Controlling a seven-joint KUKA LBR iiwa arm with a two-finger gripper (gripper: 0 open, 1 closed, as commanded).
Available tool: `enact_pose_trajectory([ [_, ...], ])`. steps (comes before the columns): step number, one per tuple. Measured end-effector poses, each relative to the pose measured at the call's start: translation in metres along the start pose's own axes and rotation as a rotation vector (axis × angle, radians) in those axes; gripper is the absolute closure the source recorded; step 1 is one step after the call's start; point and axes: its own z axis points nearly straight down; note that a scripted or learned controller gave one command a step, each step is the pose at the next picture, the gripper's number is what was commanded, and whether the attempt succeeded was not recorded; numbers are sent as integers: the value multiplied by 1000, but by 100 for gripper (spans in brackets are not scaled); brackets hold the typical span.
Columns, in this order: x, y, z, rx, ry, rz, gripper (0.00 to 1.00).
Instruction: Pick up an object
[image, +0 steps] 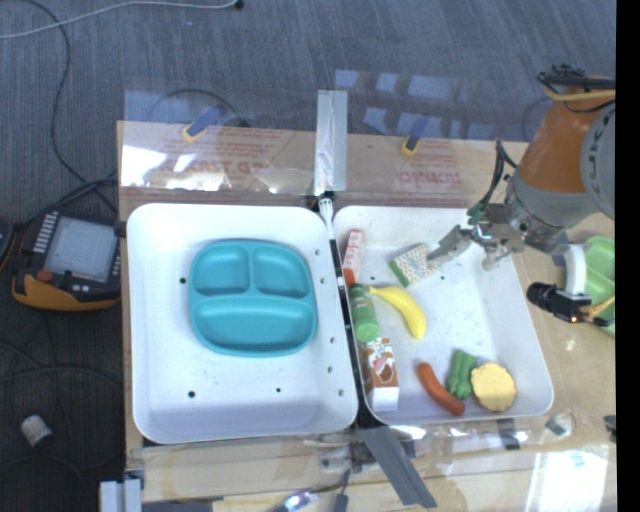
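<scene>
Grey gripper (476, 240) over right bin (520, 330), beside green-white packet (411, 265); finger spread unclear, arm cut off.

1. My two-finger gripper (470, 243) hangs over the right white bin's (535, 345) upper part, beside a small green-and-white packet (411, 264).
2. Bare floor lies right of the yellow toy banana (403, 309).
3. The yellow round piece (493, 386), green piece (460, 372) and red sausage (439, 387) crowd the near corner.
4. Boxes and a green bottle (363, 316) line the left wall.
</scene>
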Motion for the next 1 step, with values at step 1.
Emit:
enact_pose_trajectory([
  [1, 52, -72, 93, -3, 0, -118, 0],
])
